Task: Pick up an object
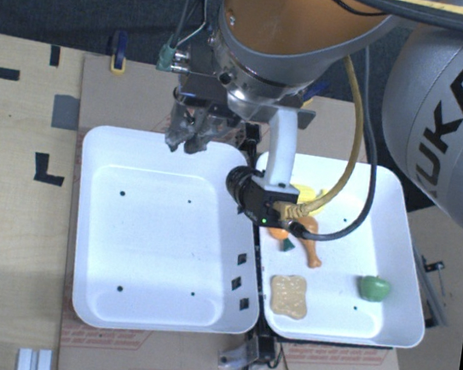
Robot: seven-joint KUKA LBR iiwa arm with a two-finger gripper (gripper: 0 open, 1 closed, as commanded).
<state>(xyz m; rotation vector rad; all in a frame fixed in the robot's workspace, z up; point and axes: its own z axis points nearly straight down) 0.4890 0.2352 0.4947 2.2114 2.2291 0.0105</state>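
Wooden worktop [3, 215] carries two shallow white bins on cardboard. Over the far rim of the left bin [153, 246], at about twelve o'clock, hangs the end effector [189, 135]; whether it is wide or narrow I cannot tell, and nothing shows between its tips. Outward at four o'clock, the right bin [381, 219] holds an orange piece [309, 245], a yellow item [307, 195], a tan block [289, 296] and a green object [374, 288] near its right wall.

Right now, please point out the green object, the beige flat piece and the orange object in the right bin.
green object [374, 288], camera view, middle of its rounded top.
beige flat piece [290, 295], camera view, centre of its flat face.
orange object [311, 249], camera view, middle of its long body.
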